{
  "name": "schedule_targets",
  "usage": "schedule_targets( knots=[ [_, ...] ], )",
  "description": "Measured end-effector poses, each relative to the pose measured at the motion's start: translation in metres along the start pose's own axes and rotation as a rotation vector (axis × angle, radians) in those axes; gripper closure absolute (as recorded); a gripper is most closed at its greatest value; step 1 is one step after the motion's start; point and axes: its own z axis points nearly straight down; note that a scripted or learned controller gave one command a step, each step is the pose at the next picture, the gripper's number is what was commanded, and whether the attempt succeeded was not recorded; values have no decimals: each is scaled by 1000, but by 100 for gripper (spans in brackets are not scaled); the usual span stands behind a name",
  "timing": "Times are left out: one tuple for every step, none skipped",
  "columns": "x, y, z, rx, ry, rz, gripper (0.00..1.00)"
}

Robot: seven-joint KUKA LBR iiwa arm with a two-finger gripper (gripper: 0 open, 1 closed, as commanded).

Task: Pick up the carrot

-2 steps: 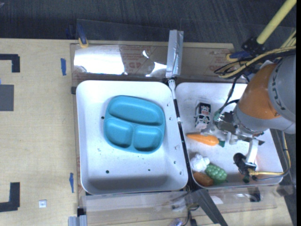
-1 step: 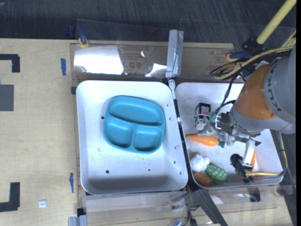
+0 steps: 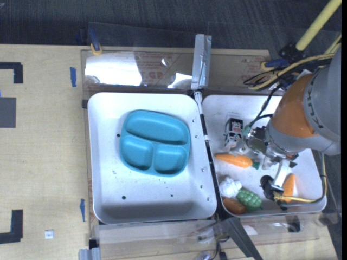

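Observation:
The carrot point(image 3: 234, 160), orange and tapered, lies on its side on the floor of the right bin point(image 3: 214, 104), near that bin's left wall. My gripper point(image 3: 235, 130) hangs just above and behind the carrot, at the end of the grey arm with its orange band point(image 3: 293, 118) coming in from the right. A small gap shows between the gripper and the carrot. The arm's wrist hides part of the bin floor to the carrot's right.
In the right bin's front lie a white lump point(image 3: 230, 187), a green knobbly item point(image 3: 250, 198), a reddish-brown piece point(image 3: 233, 205) and another orange piece point(image 3: 289, 184). A blue divided plate point(image 3: 154, 142) sits in the left bin point(image 3: 103, 161).

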Motion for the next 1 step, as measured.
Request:
schedule_targets(
  knots=[
    [1, -9, 0, 4, -1, -13, 0]
  ],
)
